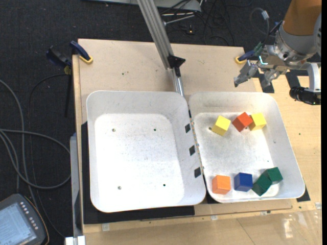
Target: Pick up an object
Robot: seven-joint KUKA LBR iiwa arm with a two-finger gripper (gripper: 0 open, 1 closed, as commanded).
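**Arm waits above the far rim, blocks untouched**

The wooden bench (133, 68) carries two shallow white speckled bins. The left bin (135, 149) is smooth plastic; the right bin (245, 154) holds small matte cubes. At its 12 o'clock sit a yellow cube (222, 125), red cube (243, 121) and second yellow cube (258, 120); at 6 o'clock an orange cube (221, 184), blue cube (243, 181) and green cubes (267, 180). The gripper (256, 80) hangs beyond the bin's 1 o'clock rim, fingers spread, holding nothing.

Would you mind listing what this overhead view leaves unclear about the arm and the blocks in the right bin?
- Arm: cut off by the camera view's top and right edges above the orange band.
- Gripper: small and dark; nothing shows between its fingers.
- Two green blocks: they touch, so their shared faces are hidden.
- Red block: its contact with the yellow block beside it is too small to judge.
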